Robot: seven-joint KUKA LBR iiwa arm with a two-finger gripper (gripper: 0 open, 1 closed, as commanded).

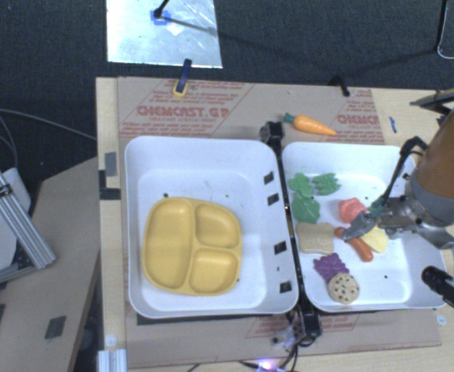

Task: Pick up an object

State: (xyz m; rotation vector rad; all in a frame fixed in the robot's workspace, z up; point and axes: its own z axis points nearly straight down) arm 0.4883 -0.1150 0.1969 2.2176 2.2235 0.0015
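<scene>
The right bin holds several toy foods: green leaves, a red piece, a toast slice, an orange-red sausage, a yellow piece, purple grapes and a cookie. My gripper reaches in from the right and sits low over the middle of this bin. Its tip lies between the red piece and the sausage, close to both. I see nothing lifted off the bin floor.
In the left bin lies a yellow divided plate. A toy carrot rests on the cardboard behind the right bin. The grey arm with its orange band covers the right bin's right side.
</scene>
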